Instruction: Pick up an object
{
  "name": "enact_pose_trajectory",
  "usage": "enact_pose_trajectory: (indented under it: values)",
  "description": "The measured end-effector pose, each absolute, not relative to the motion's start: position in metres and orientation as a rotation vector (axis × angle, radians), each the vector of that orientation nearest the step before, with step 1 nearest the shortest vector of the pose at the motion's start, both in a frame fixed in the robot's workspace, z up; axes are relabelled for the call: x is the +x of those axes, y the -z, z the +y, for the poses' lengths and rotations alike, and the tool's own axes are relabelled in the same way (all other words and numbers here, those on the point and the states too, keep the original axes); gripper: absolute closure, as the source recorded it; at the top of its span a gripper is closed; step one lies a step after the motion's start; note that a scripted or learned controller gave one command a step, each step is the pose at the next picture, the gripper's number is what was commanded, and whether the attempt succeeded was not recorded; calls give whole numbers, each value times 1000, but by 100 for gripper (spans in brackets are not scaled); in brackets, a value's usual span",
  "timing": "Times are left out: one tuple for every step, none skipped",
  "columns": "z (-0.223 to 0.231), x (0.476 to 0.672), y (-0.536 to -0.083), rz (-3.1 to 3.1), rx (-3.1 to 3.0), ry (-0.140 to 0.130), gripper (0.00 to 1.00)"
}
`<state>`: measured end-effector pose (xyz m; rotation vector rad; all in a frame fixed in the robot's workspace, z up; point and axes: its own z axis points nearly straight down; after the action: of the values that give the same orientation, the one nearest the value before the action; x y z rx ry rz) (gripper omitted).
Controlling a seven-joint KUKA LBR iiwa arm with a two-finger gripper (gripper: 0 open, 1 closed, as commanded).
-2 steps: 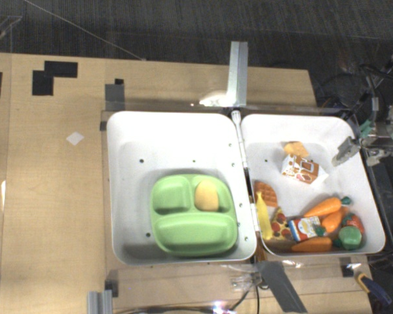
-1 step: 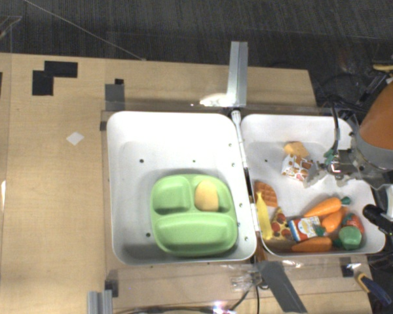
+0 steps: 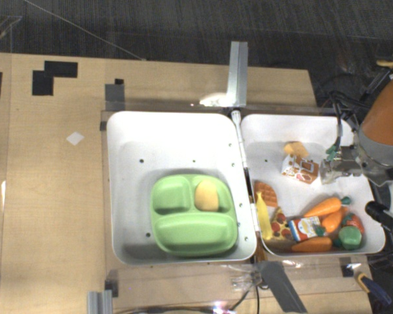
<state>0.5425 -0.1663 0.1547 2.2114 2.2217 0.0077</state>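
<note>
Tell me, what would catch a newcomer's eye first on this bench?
Probably the bright green divided tray in the left bin, with a yellow lemon-like toy sitting in its upper right compartment. Next, the heap of colourful toy food in the right bin, orange carrots among them, crowded along its near edge. The grey arm's orange band glows at the far right.
</note>
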Motion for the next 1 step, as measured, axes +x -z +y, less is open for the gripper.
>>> enact_pose_trajectory:
  values:
    - [-166, 542, -155, 2222, 2212, -7, 0]
